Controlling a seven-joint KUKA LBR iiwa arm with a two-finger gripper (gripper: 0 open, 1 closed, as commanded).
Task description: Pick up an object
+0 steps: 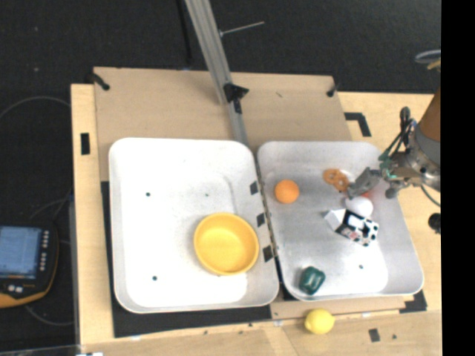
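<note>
Gripper [365, 181] hovers over the right bin [386, 273]; whether it holds anything I cannot tell. Just beside it crowd a white ball [361, 205], checkered block [358, 227] and orange pretzel-shaped piece [336, 177]; descending could nudge them apart, missing.

Even overhead light, white bins [185, 162] slightly blown out, soft focus, dark bkgd
</note>
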